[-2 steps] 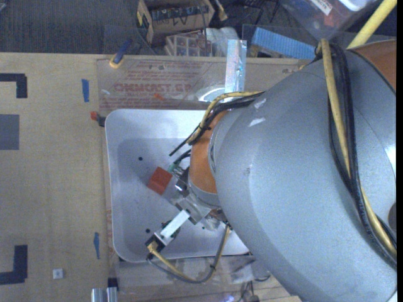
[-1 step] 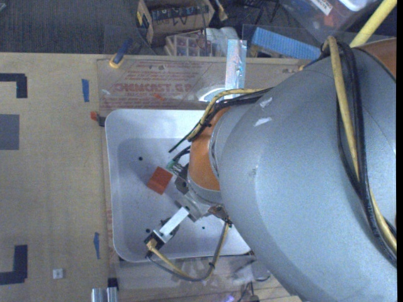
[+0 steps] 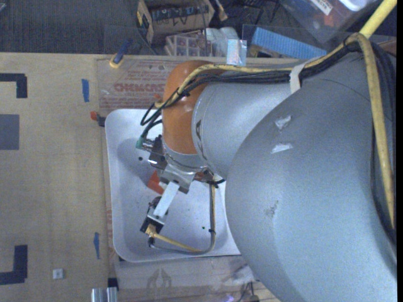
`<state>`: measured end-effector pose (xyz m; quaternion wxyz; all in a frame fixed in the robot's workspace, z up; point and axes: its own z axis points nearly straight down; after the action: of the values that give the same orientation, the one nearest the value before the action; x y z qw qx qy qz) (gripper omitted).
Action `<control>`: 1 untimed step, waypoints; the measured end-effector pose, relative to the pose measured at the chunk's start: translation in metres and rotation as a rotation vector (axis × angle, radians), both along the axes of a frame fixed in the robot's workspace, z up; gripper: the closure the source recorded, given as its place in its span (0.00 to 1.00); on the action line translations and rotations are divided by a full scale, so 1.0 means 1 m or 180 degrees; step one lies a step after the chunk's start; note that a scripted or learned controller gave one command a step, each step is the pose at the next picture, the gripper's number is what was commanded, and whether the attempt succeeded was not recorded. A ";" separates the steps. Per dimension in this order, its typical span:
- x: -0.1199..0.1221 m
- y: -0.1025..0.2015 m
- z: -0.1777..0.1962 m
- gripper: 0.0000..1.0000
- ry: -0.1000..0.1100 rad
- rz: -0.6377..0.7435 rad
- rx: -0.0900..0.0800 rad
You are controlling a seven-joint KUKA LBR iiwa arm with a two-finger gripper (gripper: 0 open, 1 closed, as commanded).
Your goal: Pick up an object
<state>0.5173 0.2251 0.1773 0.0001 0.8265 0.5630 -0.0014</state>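
Orange-red lump, in smooth shallow white bin; rounded grey arm overhead

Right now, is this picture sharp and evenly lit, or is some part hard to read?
Camera view: slightly blurred overall; even light on the white bin, no strong glare; the grey arm, near the lens, looms large; small things beneath it are too blurred to name.
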 end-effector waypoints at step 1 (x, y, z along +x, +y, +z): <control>0.034 -0.068 0.008 1.00 0.0002 0.1351 0.0005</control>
<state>0.5514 0.1568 0.1857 -0.0004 0.6894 0.7244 -0.0012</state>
